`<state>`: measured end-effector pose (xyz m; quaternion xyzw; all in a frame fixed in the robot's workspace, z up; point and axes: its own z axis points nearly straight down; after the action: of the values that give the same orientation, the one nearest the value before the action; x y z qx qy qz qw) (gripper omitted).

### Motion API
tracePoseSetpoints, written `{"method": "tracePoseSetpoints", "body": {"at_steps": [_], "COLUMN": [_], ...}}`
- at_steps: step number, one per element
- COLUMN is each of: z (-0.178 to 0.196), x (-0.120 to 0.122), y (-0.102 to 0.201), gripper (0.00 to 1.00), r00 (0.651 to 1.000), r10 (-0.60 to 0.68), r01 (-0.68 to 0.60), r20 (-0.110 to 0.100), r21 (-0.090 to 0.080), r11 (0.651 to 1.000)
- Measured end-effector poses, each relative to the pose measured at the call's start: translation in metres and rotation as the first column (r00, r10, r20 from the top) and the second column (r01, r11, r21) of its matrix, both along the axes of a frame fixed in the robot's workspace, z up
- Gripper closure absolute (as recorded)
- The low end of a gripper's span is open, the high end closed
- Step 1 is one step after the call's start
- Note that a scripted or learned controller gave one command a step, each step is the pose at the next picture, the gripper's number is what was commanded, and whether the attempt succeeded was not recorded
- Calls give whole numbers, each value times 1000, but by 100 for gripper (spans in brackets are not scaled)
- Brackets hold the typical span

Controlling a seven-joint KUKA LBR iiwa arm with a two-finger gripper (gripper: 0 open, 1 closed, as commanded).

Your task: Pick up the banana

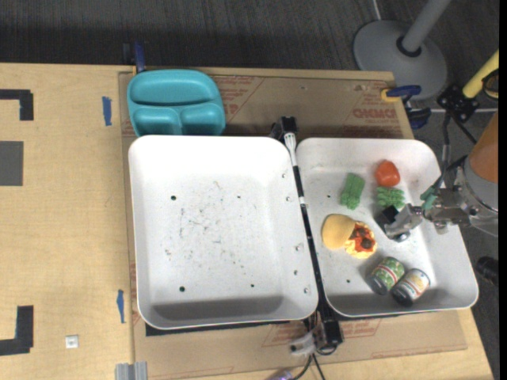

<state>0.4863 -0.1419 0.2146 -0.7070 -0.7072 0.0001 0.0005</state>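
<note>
Pincer (pixel 394 225) of the grey arm is over the right bin (pixel 455 287), near the middle of its right half, and the arm comes in from the right edge at about the same height. Whether the pincer is apart or together I cannot tell, because its dark tip is small and blurred against the white floor. Nothing can be seen held in it.

Nearest to the camera, in the front part of the right bin, two small cans (pixel 398 279) lie side by side and touch each other. One has a green label and the other a darker one.

A little farther back lies the banana (pixel 337 230), seen as a yellow rounded shape in the left half of this bin, resting on the floor of the bin. An orange and red piece (pixel 364 242) is pressed against its right side. The pincer is just beside this pair, on their right, and does not touch the banana.

Behind them a green block (pixel 353 190) lies tilted. To its right a darker green thing (pixel 388 199) sits just behind the pincer, with a red round thing (pixel 387 172) beyond it.

The left bin (pixel 150 212) touches the right one along a dark seam, and its floor has faint scratches. Both bins rest on brown cardboard on the tabletop (pixel 55 236). Farthest away, a teal divided tray (pixel 176 101) stands behind the left bin.
</note>
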Motion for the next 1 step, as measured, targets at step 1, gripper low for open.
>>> {"method": "tracePoseSetpoints", "body": {"at_steps": [1], "z": [-128], "x": [24], "y": [51], "gripper": [0], "r00": [988], "r10": [153], "r01": [-153], "r20": [3], "r21": [0], "r11": [988]}}
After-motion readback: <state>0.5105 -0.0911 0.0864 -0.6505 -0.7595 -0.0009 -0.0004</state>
